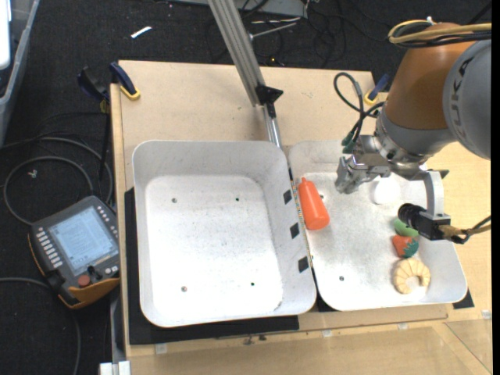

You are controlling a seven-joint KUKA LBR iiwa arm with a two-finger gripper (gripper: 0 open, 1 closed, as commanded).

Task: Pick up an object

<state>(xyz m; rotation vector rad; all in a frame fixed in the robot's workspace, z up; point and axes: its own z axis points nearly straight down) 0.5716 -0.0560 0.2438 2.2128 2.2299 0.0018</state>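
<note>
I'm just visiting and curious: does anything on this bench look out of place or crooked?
Nothing looks spilled or broken. Two small oddities: the carrot lies hard against the right bin's left edge, and the left bin sits slightly askew, its near corner overlapping the right bin. The croissant and strawberry lie in the right bin near the tool.

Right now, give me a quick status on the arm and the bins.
Gripper low over right white bin, nothing seen held. Orange carrot-shaped toy just beside it, by the divider. Croissant-shaped toy and strawberry-shaped toy at far side.
</note>
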